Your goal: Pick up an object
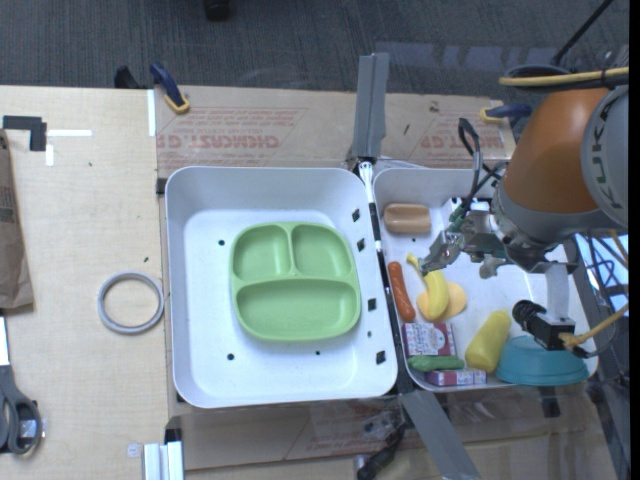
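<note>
**Gripper low over crowded right bin, above the banana**

Hanging in the right bin (440,183): the gripper (440,256), metal fingers (432,261) angled down and leftward, nothing seen between them; whether spread or pressed together, cannot tell. Directly beneath the tips, maybe touching, maybe not: a yellow banana (434,294) beside a small yellow round fruit (455,299). Left of the tips, along the bin wall: an orange-red carrot (401,290). Above the tips: a tan bread-like loaf (407,218). Below the fruit: a small pink-and-white carton (430,340), print too small to read, then a green bean-like piece (436,364). Right of those: a yellow cob-shaped piece (487,340) touching a teal bowl (540,364).

Further left, past the 2 bins' shared edge: the left bin (190,268) holding a green 3-compartment plate (295,281) lying flat, white floor bare all around it.

Underneath: a pale wooden bench (80,228) with a clear tape ring (130,301) near the left bin. Behind the bins: a cardboard sheet (250,128) with reddish printing, reversed and not legible. Beyond that: dark grey carpet (300,18).

Little free floor around the fingers in the right bin; open room in the left bin.
</note>
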Controlling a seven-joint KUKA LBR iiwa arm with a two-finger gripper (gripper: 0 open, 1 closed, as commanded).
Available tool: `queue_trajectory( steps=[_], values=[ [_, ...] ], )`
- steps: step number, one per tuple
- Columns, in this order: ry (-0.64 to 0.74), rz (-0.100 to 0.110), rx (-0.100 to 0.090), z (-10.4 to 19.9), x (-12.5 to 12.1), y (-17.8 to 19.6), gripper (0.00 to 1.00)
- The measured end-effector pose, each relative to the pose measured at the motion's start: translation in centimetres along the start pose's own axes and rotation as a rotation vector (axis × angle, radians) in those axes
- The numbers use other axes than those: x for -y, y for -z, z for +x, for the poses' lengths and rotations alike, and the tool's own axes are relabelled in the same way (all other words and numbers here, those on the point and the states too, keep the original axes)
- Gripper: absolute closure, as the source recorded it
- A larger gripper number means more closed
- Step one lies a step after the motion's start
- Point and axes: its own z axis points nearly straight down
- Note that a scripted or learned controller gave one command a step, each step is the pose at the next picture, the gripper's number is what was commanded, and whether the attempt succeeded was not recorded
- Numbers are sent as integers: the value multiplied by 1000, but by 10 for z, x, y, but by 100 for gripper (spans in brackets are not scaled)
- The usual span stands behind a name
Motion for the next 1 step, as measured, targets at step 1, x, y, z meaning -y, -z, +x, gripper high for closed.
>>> queue_trajectory(
  steps=[1],
  values=[
    [141,1,-1,-30,-17,-100,0]
  ],
)
